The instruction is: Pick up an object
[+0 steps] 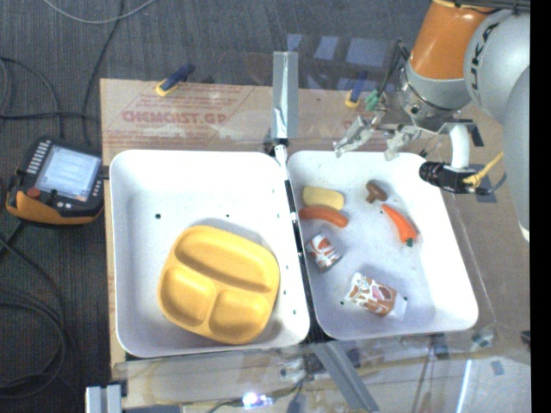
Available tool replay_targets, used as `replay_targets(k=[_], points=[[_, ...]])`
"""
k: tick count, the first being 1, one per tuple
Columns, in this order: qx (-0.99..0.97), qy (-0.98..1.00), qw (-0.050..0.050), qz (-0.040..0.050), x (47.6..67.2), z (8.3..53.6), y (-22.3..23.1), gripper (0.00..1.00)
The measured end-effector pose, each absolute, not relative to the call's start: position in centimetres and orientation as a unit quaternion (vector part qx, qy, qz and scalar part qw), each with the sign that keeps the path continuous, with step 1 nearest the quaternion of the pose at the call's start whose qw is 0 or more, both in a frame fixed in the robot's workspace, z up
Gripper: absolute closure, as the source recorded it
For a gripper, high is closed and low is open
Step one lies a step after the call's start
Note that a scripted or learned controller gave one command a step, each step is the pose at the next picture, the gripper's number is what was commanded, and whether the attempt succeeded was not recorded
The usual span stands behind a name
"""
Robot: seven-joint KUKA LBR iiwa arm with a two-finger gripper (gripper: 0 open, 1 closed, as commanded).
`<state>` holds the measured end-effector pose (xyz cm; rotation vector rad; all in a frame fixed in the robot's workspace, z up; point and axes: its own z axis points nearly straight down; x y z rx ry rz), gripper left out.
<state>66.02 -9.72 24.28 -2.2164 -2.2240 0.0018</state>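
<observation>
The gripper (372,142) hung released over the right bin's (448,265) twelve o'clock rim. The carrot (399,223) at three o'clock looked light, stiff, slippery — best pinched across its middle.

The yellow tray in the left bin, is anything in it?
Empty: the yellow tray shows three bare compartments, lying flat in the left bin.

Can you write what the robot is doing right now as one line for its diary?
gripper: open, holding nothing, above right bin's far rim | nearest: brown piece | left bin: yellow tray
</observation>
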Motion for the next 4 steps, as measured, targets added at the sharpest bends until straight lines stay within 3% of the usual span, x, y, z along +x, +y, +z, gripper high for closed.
replay_targets(k=[1, 2, 3, 4], points=[[-0.762, -0.648, 0.001, 0.0016, 62.4, 15.1, -17.2, 0.0], [-0.746, -0.666, 0.0, -0.0004, 59.7, 9.3, -20.1, 0.0], [-0.746, -0.666, 0.001, -0.0005, 59.8, 10.2, -20.1, 1.0], [-0.763, -0.647, -0.001, 0.0011, 66.9, 19.7, -14.3, 1.0]])
